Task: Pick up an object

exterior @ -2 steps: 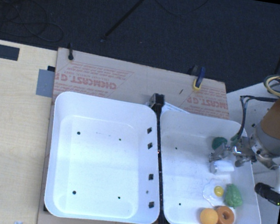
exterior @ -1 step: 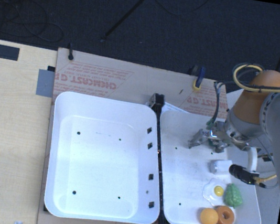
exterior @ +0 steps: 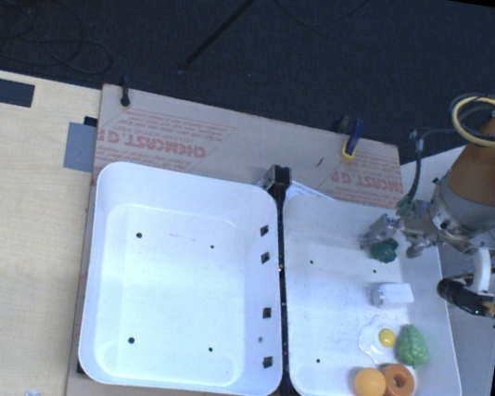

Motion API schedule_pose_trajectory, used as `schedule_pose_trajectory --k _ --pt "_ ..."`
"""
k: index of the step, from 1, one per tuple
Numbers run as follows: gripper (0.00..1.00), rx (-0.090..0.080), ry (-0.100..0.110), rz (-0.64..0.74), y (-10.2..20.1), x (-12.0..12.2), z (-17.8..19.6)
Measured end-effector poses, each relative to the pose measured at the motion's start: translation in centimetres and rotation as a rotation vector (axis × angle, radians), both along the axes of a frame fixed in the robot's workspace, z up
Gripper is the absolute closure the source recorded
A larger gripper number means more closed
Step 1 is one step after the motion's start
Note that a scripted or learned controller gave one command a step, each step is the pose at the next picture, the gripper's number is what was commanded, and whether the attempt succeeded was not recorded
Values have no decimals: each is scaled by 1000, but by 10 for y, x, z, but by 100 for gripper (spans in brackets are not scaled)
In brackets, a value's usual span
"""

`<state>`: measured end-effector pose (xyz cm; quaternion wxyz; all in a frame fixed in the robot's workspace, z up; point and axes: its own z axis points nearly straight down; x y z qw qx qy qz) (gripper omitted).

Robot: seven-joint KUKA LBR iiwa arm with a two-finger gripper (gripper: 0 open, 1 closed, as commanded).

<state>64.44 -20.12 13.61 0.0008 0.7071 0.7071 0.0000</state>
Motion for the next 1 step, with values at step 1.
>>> schedule_pose_trajectory --k 1 --pt "0 1 4 1 -11 0 -50"
